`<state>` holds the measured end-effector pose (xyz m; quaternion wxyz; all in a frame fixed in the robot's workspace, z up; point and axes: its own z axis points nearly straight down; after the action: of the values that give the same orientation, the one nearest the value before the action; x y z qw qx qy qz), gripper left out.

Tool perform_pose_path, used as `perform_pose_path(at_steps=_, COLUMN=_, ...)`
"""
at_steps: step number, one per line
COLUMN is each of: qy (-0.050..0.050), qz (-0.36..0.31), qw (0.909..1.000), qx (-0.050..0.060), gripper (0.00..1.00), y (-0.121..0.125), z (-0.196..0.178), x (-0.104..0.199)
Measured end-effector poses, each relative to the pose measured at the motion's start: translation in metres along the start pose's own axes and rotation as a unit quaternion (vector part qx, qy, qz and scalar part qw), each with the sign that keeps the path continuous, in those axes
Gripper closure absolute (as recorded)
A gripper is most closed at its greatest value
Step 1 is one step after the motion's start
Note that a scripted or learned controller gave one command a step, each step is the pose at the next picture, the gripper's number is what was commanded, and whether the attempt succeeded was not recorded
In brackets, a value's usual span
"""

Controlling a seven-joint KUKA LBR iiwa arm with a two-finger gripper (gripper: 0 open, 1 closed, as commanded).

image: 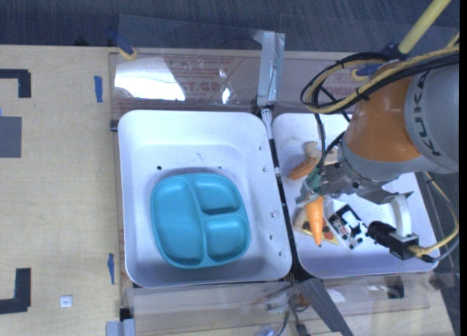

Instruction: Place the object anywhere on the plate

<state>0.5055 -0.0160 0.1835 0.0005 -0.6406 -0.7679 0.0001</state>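
An orange carrot-like object (314, 219) lies in the right bin (379, 258), near that bin's left wall and well apart from the blue plate (199, 219). Just above it sit a second orange piece (300, 171) and a pale piece (313, 150), and a small yellowish bit (300, 220) touches its left side. The gripper (321, 188) hangs just above the carrot, under the arm's grey and orange wrist (379, 134); whether its jaws are wide or narrow cannot be told, since the wrist seems to cover them. The plate, with three compartments, rests in the left bin (139, 137), left of the carrot.
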Motion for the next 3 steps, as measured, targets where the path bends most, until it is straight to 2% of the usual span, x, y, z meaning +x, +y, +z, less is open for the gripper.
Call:
perform_pose_path(at_steps=1, qy=0.000, qz=0.023, qw=0.9997, qx=0.000, gripper=1.00, y=0.018, z=0.000, x=0.064)
perform_pose_path(at_steps=2, qy=-0.001, qz=-0.023, qw=0.9997, qx=-0.011, gripper=1.00, y=0.039, z=0.030, x=0.079)
perform_pose_path(at_steps=3, qy=0.001, qz=-0.049, qw=0.9988, qx=0.002, gripper=1.00, y=0.014, z=0.052, x=0.135)
